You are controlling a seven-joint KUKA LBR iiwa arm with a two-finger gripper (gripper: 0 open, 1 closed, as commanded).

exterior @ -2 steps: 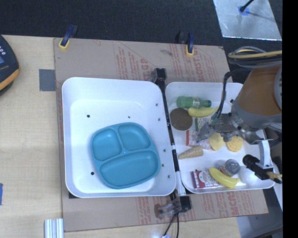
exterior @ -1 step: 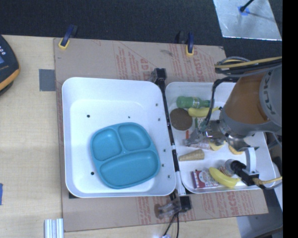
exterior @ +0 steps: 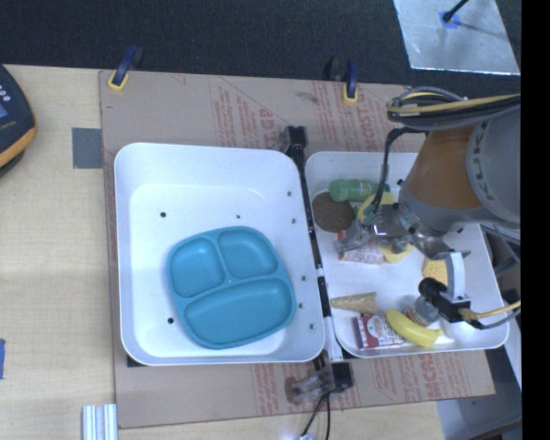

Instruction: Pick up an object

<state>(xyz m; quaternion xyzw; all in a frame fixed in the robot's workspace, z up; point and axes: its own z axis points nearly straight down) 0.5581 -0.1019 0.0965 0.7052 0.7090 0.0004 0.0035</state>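
Starting with the biggest: left bin point(exterior: 211, 191), holding just a blue divided plate point(exterior: 231, 285), flat and well apart from the arm. Next to it, touching along the middle edge, right bin point(exterior: 481, 278), crowded with small items. Reaching in from the right, grey arm point(exterior: 449, 172), bent low over the upper half of that bin.

Below the wrist, gripper point(exterior: 378, 225), down among the clutter. Cannot tell whether parted or closed, and cannot confirm anything held.

Around it, closely packed: brown disc point(exterior: 330, 212), green object point(exterior: 348, 190), pale wrapper point(exterior: 362, 253) just beneath. Further toward the near wall: banana point(exterior: 412, 328), lying across a red and white packet point(exterior: 374, 333), and a cone point(exterior: 353, 302) beside them.

Probably at the grasping step, with the wrapper or its neighbours as target.

Possible trouble from here:
- Closing on two items together, because of the tight packing.
- Slipping off the thin, flat wrapper and lifting with nothing.
- Pushing the disc or green object against the wall instead of gripping.
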